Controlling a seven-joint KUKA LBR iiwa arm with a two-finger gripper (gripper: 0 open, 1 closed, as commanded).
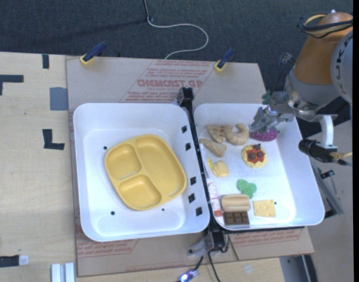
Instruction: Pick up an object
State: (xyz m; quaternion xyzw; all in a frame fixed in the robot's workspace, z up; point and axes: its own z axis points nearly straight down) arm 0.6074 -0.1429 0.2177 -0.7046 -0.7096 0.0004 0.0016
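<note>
My gripper (262, 124) hangs over the far part of the right bin (297, 157), right at a small purple toy (267, 136) that peeks out below its fingers. Whether it touches that toy I cannot tell. Just left of it lie tan pastry-like pieces (226, 134). Toward the middle of the bin sits a small pizza toy (254, 155), and a yellow piece (219, 168) lies near the divider. At the near end are a green piece (247, 187), a bread roll (235, 202), a brown chocolate block (236, 218) and a cheese square (264, 208).
The left bin (91, 157) holds a yellow divided plate (145, 170). Both bins rest on cardboard (161, 78) held by blue-yellow clamps (92, 53). A white cable (185, 31) loops behind. The arm's orange band (320, 51) rises at the right.
</note>
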